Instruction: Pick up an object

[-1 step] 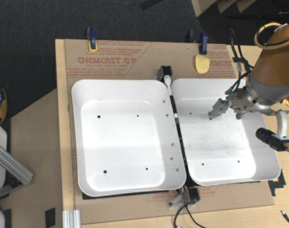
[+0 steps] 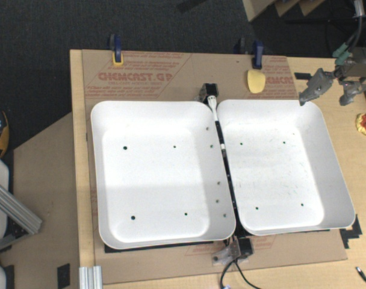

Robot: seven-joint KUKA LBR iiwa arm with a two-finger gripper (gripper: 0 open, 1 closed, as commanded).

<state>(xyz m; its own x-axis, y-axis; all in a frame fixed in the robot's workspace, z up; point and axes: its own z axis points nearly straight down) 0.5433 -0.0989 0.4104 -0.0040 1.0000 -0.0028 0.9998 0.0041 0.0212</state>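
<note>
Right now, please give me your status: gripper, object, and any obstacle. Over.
Gripper above right bin's far right corner, holding nothing seen. Yellow object on the board beyond the bins. Nothing between them.

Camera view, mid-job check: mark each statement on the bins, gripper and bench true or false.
1. Two white bins sit side by side. True.
2. The gripper is low inside the left-hand bin. False: it is at the upper right, by the far corner of the right-hand bin.
3. A yellow object lies on the board behind the bins. True.
4. The yellow object lies inside a bin. False: it is outside both.
5. Blue clamps grip the board's far edge. True.
</note>
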